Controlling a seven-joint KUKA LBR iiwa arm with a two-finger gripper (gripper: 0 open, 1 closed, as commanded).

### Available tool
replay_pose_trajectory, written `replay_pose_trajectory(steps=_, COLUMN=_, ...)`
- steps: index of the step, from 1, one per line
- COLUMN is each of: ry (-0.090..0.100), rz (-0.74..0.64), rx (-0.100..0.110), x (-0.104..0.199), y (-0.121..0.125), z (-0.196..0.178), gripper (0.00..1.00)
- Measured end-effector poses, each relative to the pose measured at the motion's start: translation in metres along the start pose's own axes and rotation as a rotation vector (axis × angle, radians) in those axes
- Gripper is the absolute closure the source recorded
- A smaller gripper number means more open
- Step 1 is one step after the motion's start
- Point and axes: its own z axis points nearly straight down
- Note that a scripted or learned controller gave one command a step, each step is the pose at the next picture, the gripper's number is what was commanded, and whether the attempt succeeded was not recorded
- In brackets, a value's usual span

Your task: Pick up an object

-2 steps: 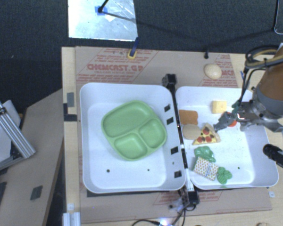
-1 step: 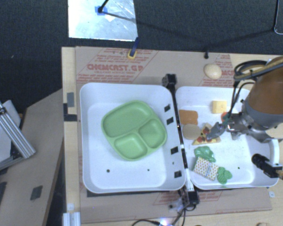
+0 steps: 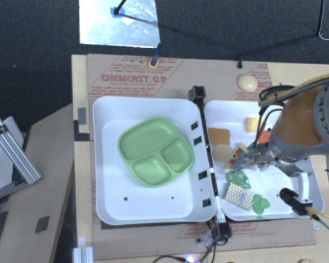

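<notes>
Two bins side by side at frame centre. Left bin (image 3: 107, 163) holds a divided tray (image 3: 155, 150) in its middle. Right bin (image 3: 225, 109) holds small items: a block (image 3: 252, 124) at upper right, a flat piece (image 3: 219, 135) upper left, a patterned packet (image 3: 239, 195) and leafy toys (image 3: 260, 204) at bottom. The arm (image 3: 301, 126) reaches in from the right edge, above this bin's middle.

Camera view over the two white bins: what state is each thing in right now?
Green tray: lying flat, right way up, in the left bin.
Right bin: holds a heap of small items.
Brown square: flat on the bin floor.
Yellow block: lying apart from the heap.
Patterned packet: lying tilted beside green pieces.
Gripper: low over the heap; whether it holds anything is unclear.
</notes>
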Motion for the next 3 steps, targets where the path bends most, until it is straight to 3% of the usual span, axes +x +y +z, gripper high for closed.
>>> replay_pose_trajectory(steps=1, ry=-0.002, rz=0.001, rx=-0.007, x=0.0, y=0.002, z=0.023, gripper=0.0)
replay_pose_trajectory(steps=2, ry=-0.001, rz=0.0, rx=-0.011, x=0.0, y=0.003, z=0.011, gripper=1.0)
replay_pose_trajectory(steps=3, ry=-0.002, rz=-0.003, rx=-0.009, x=0.001, y=0.004, z=-0.032, gripper=1.0)
